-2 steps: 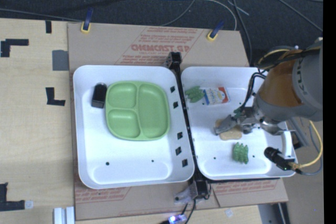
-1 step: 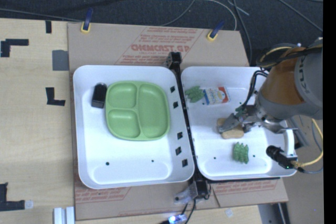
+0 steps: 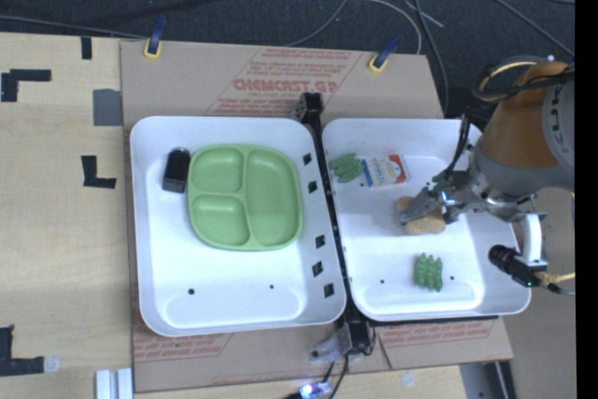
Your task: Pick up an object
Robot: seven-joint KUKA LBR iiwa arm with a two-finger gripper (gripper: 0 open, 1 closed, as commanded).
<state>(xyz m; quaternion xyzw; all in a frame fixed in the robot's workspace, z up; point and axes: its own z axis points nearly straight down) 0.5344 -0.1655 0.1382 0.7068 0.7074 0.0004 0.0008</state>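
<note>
Reaching into the right bin (image 3: 467,294), closing in on a tan bread-like piece (image 3: 425,221).

Hovering low with the gripper (image 3: 432,206) right over the tan bread-like piece, lying near the middle of the right bin, between a small carton (image 3: 385,170) further back and a green ridged toy (image 3: 428,272) nearer the front edge. Appearing to straddle the piece at its upper end, though hard telling from this slant whether clamped on it or merely touching, or how wide apart. Judging it light, probably rigid plastic play food, smooth and rounded, so likely slipping if pinched near a tip. Best taking across the narrow middle, squarely. Sitting apart in the left bin (image 3: 149,201): a green divided plate (image 3: 246,197) and a small black block (image 3: 176,170).
</note>
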